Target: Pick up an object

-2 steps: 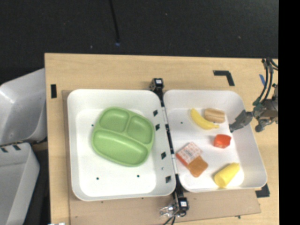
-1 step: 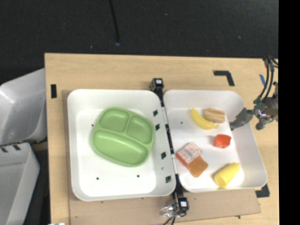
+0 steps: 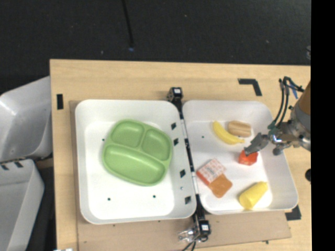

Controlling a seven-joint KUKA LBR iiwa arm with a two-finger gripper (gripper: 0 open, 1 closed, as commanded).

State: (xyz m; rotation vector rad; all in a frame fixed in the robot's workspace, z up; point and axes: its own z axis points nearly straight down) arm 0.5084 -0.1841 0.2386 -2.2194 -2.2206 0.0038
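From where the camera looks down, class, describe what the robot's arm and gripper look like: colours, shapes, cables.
The arm enters at the right edge, where a brownish-orange patch of its body shows. Dark cables loop beside it, down toward the wrist. The gripper is grey metal with bright, shiny parts near its base, and one slim dark-grey finger juts out from it over the right bin.
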